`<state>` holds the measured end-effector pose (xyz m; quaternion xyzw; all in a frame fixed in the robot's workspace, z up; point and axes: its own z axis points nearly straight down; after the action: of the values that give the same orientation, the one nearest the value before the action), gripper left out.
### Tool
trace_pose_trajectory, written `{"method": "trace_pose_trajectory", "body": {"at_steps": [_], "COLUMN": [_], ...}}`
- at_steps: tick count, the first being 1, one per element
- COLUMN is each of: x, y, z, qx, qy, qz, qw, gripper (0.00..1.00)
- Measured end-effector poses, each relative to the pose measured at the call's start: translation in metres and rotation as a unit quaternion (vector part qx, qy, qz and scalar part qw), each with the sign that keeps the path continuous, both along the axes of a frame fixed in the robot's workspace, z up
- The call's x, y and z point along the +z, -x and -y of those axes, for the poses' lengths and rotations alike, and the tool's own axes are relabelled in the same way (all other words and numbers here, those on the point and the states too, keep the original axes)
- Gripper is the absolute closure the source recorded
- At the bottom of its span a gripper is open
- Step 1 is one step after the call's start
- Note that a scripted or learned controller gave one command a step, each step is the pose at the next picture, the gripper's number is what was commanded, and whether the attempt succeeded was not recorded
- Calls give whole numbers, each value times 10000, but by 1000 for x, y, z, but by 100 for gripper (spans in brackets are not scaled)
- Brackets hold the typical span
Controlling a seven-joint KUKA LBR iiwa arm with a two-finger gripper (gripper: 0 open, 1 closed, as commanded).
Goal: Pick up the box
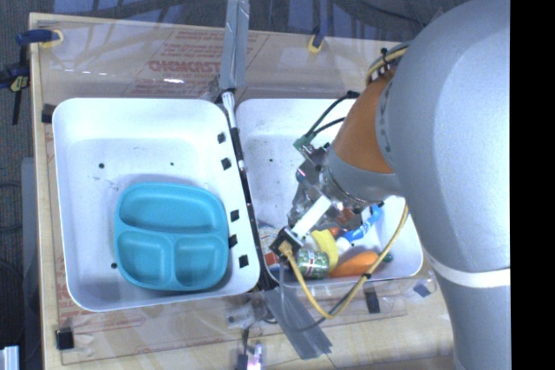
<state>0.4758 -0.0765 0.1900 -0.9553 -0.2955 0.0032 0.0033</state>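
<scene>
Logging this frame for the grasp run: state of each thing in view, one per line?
arm: reaching down into the right bin
gripper: low over the pile at the bin's near edge
right bin: holds a cluttered pile at the near edge
blue tray: lying flat in the left bin, compartments empty
left bin: holds the tray
</scene>
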Motion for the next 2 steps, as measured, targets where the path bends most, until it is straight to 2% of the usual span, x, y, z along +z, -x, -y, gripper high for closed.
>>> {"method": "trace_pose_trajectory", "body": {"at_steps": [1, 2], "x": [0, 16], "y": [0, -1], "z": [-60, -66], "qx": [425, 185], "qy": [-3, 13], "qz": [-1, 19], "qw": [9991, 9998], "gripper": [100, 100]}}
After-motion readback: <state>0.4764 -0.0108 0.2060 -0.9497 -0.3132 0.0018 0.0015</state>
